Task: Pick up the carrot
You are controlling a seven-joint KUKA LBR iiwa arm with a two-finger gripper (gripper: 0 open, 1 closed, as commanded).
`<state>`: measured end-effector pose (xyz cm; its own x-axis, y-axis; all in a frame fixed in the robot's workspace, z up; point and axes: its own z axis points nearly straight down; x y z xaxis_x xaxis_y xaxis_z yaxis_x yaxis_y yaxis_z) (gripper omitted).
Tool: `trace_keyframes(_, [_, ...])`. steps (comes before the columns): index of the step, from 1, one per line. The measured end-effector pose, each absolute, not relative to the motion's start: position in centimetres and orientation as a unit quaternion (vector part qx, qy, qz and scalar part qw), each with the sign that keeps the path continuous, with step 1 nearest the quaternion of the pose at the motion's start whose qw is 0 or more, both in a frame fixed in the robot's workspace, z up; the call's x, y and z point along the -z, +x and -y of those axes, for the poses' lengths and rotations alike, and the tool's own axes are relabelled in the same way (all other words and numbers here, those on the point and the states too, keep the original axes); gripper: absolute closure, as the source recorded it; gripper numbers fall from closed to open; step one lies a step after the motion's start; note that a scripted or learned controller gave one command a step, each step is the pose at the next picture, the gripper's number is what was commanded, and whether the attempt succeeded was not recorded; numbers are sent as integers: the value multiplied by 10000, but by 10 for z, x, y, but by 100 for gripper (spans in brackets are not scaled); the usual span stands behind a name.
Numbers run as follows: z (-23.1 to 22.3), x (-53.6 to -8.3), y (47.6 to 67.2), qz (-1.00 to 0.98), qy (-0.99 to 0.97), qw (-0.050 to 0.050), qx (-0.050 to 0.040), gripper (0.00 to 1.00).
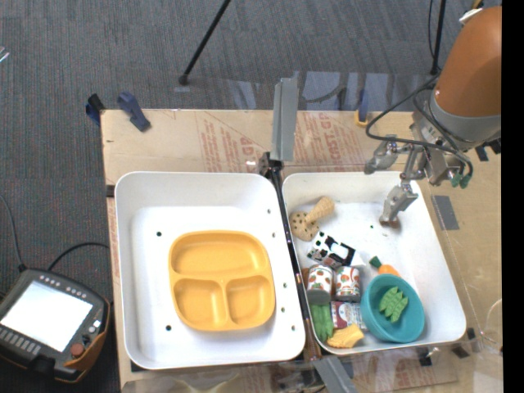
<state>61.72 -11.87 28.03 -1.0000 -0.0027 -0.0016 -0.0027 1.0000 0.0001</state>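
Bright, even overhead light, soft shadows inside the white bins (131, 219), slightly grainy, sharp focus throughout

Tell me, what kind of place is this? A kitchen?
Probably a robot lab, not a kitchen. A robot arm hangs over two white bins on a cardboard-topped bench; the food, like the carrot, looks like toys; a control tablet and a stand's legs sit on grey carpet.

grey arm reaching in from right, gripper (395, 211) pointing down
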Motion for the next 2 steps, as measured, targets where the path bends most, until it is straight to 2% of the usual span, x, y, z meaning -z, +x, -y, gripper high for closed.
trace_keyframes(1, [214, -295, 616, -9913, -1315, 25, 6, 0])
trace_keyframes(2, [208, -251, 623, -9614, -2753, 6, -17, 0])
